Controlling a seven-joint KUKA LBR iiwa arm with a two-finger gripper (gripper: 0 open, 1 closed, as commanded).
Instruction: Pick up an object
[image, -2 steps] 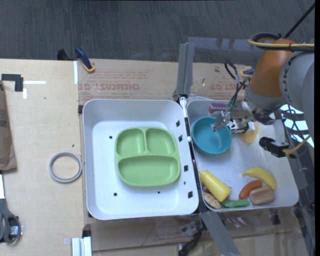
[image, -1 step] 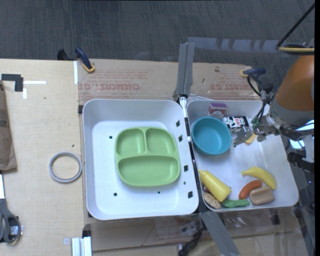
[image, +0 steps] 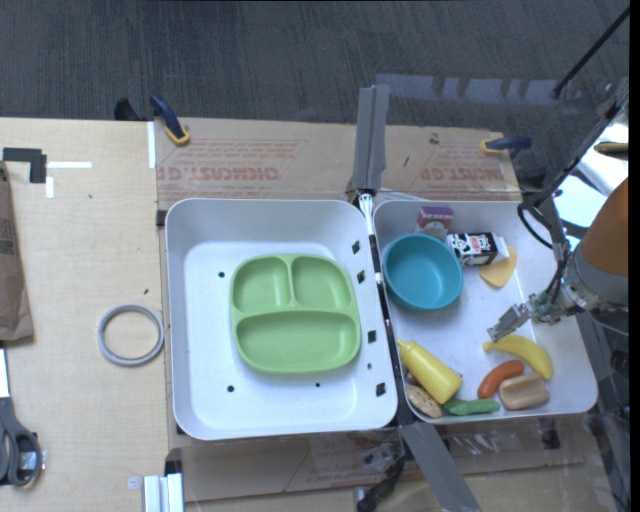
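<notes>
The right bin (image: 570, 290) holds several toy foods. A blue bowl (image: 423, 272) stands at its back left, with a black-and-white packet (image: 472, 246), a yellow wedge (image: 498, 271) and a small pink item (image: 435, 215) nearby. Along the front lie a yellow bottle (image: 430, 368), a banana (image: 525, 352), a red sausage (image: 499, 378), a tan bun (image: 523, 393), a green pod (image: 470, 406) and a cookie (image: 424, 402). My gripper (image: 510, 322) hangs low over the bin floor, just above and left of the banana, with nothing visibly in it.
The left bin (image: 190, 300) bears a green divided plate (image: 295, 312). On the bench to the left lie a grey tape ring (image: 130, 333), a brown bag (image: 12, 270) and scissors (image: 15, 455). Cables run past the right bin's far corner (image: 545, 215).
</notes>
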